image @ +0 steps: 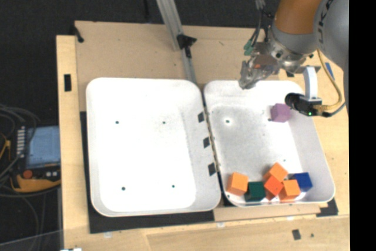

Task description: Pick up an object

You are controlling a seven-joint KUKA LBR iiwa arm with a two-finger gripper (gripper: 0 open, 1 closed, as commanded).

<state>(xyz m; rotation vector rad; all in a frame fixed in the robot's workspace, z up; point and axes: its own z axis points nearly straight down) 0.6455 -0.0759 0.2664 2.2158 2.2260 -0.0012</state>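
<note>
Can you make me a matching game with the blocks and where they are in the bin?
Things:
1. purple block
2. blue block
3. green block
4. pincer

Places:
A. near edge, between orange blocks
B. above the bin's far edge
C. alone, near the far right side
D. rightmost of the near pile

Pairs: 1-C, 2-D, 3-A, 4-B

The arm [311, 3] is cut off by the top edge and the right side. The gripper [249, 76] is too small and blurred to be read — whether anything is held cannot be told. The green block [255, 191] is partly hidden by the orange blocks [276, 180] beside it.
</note>
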